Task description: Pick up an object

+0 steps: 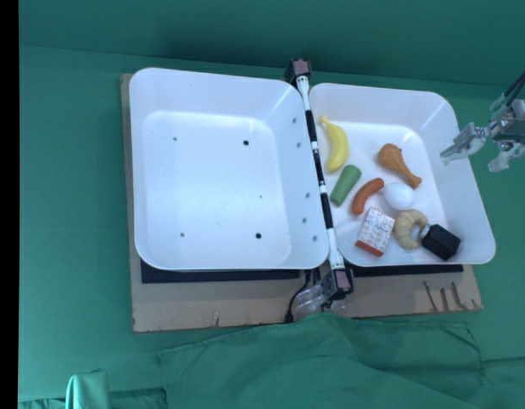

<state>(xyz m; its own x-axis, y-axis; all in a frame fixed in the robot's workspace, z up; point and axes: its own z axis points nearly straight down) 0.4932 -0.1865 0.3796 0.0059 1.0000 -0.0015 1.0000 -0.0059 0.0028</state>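
Item: pick-up task, approach stage. No object is being held yet.

End effector (477, 147): hanging at the right edge of the scene, over the outer rim of the right bin (463, 186), above the contents and touching none of them. Its two fingers are standing spread apart, with nothing between them.

Right bin, contents, all candidates for the pick:
- banana (335, 143), lying along the divider side;
- green vegetable (345, 184), just beside the banana;
- orange sausage (366, 196), next to the green piece;
- drumstick (398, 164), the item nearest the end effector;
- white egg (399, 196), touching the croissant (409, 227) below it;
- small printed box (375, 232);
- black block (440, 242), in the near right corner.

Left bin (152, 100): holding nothing to pick.

Judgement: the arm is choosing or lining up on a target. The next move is calling for travel inward over one item, a descent astride it, then closing. The clustered egg, croissant and box are looking harder to straddle cleanly than the drumstick or the banana.
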